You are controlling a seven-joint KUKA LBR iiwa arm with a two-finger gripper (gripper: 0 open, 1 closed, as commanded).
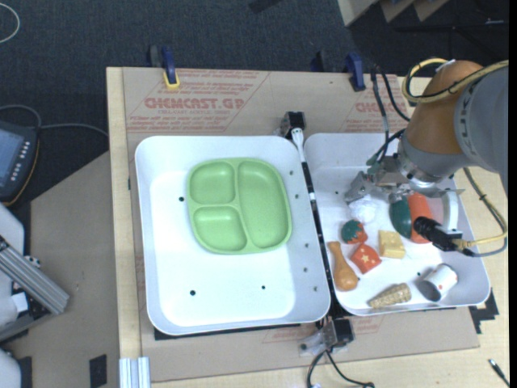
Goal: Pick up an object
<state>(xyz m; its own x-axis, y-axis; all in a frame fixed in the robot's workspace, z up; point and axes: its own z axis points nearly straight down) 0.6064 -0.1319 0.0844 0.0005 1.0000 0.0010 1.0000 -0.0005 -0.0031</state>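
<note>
Toys are crowded into the lower half of the right bin (pixel 477 285): a strawberry (pixel 352 232), an orange gourd (pixel 344 267), a red block (pixel 366 258), a yellow block (pixel 392 244), a cone (pixel 390 296) near the front rim, and a white cup (pixel 439 280) toward the right rim. A green and an orange piece (pixel 409 209) are partly covered by the arm. The gripper (pixel 373 194) is seen low over that bin's middle, just above a white lump (pixel 365 211); whether its jaws are spread or pressed together cannot be told, and nothing is seen between them. A green tray (pixel 239 205) is set in the left bin (pixel 161 289), with bare floor left along the front and left rims.
</note>
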